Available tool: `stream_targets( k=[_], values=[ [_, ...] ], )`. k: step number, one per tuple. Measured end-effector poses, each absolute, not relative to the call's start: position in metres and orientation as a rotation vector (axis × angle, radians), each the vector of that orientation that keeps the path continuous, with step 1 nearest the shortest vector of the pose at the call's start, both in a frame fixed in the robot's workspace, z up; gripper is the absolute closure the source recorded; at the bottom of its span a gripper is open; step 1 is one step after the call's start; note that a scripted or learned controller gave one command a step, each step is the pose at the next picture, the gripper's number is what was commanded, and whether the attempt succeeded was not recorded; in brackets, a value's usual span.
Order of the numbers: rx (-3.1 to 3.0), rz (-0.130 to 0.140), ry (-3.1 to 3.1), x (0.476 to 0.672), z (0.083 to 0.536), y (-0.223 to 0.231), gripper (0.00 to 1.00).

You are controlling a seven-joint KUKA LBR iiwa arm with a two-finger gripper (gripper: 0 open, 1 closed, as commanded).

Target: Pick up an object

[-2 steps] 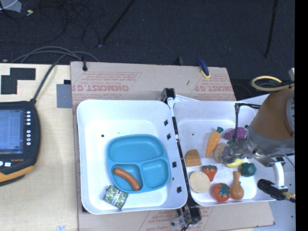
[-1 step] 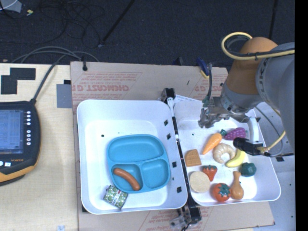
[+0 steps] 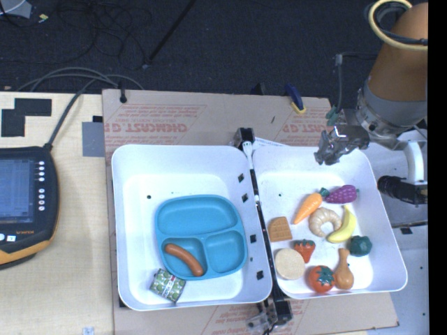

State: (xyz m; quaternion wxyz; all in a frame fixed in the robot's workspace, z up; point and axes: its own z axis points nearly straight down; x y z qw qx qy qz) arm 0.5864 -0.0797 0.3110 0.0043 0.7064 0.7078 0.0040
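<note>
My pincer (image 3: 328,152) hangs over the far edge of the right bin (image 3: 391,257), up by its back rim, and from this slanted look down I cannot tell whether it is spread or pressed together; nothing shows between its tips, so I judge that I hold nothing yet. What I could pick lies nearer the front of that bin than I am, bunched toward its middle: the carrot (image 3: 307,206) leans slantwise with the purple grapes (image 3: 342,194) just beside its leafy end, and the pale croissant (image 3: 325,222) curls below them, touching the banana (image 3: 343,227). In front of those sit the cracker (image 3: 279,229), the strawberry (image 3: 304,249), the round bread slice (image 3: 289,264), the tomato (image 3: 320,278), the drumstick (image 3: 343,271) and the green broccoli (image 3: 360,245). They crowd together, so a plunge into the heap could nudge neighbours; I think the carrot or the grapes, lying closest to me and at the edge of the cluster, give the cleanest approach. The left bin (image 3: 133,187), across the divider from mine, holds a blue tray (image 3: 202,218) with a sausage (image 3: 184,259) in one compartment and a small green packet (image 3: 167,285) by its corner, well apart from me. The picking is not yet begun.
</note>
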Motion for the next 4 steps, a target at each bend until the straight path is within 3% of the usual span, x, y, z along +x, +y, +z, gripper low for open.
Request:
stream_targets(
  k=[1, 2, 3, 4],
  values=[
    [2.215, 0.002, 2.229, 0.576, 0.34, 0.001, 1.0],
    [2.223, -0.002, 2.225, 0.508, 0.362, 0.007, 1.0],
    [2.224, -0.004, 2.224, 0.474, 0.363, -0.014, 1.0],
    [2.221, -0.003, 2.224, 0.476, 0.371, -0.017, 1.0]
  ],
)
